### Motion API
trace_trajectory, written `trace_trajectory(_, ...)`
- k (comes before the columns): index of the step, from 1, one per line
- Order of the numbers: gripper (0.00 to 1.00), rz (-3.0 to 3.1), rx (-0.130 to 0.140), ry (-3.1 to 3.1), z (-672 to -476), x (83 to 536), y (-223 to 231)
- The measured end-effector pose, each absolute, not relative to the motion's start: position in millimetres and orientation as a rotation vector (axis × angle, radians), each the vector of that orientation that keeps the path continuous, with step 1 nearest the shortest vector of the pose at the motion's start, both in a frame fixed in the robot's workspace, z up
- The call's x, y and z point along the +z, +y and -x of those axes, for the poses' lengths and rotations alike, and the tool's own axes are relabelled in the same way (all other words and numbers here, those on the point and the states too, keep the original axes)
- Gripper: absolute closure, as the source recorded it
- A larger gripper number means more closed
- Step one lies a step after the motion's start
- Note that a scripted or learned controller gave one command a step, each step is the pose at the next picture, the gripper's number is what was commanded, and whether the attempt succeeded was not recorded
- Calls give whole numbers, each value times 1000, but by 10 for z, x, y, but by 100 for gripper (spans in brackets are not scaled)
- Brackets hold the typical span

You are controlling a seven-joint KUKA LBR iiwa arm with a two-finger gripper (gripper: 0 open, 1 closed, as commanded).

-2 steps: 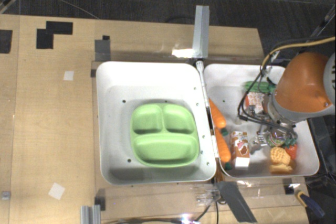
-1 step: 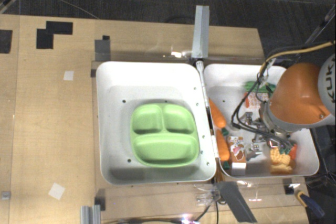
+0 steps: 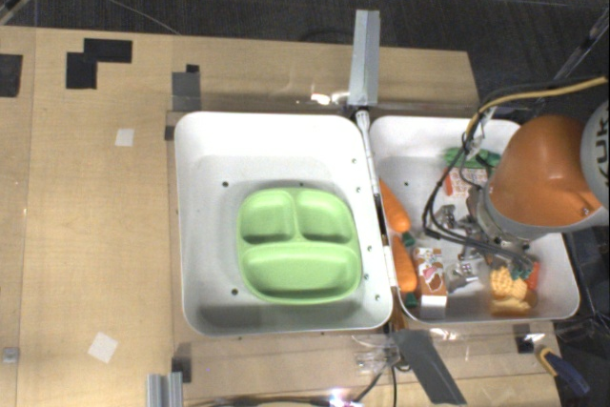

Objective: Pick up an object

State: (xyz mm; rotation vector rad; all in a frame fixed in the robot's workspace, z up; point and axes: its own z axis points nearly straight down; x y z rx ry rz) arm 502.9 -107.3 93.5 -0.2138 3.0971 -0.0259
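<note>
Here, the candidates for picking are gathered in the right bin [image 3: 400,143], mostly along its left and near sides. Two orange carrot-like pieces are seen by the left wall: one carrot [image 3: 395,209] tilted higher up, a second carrot [image 3: 406,270] just below it. A yellow corn-like toy [image 3: 508,287] is found at the near right of the bin, with a small red piece [image 3: 533,275] just beside it. A small white block [image 3: 434,302] rests at the near edge, and a little printed packet [image 3: 432,268] is placed between it and the arm. Something green [image 3: 484,157] is partly seen at the far side, half covered by cables, and it cannot be identified.

Two white bins are counted. In the left bin [image 3: 205,205] one green divided plate [image 3: 299,243] is held, with three compartments, two small and one long.

The gripper [image 3: 472,248] is lowered into the right bin, under the orange band [image 3: 538,181] of the arm. Its tips are hidden among dark cables and fittings, so whether it is parted or closed cannot be told, and nothing can be made out in its grasp
</note>
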Motion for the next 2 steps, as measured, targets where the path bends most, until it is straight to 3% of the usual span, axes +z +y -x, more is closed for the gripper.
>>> trace_trajectory(1,0,528,-19,3068,-5078,925,-1023)
trace_trajectory(2,0,742,-31,3025,-5089,927,-933)
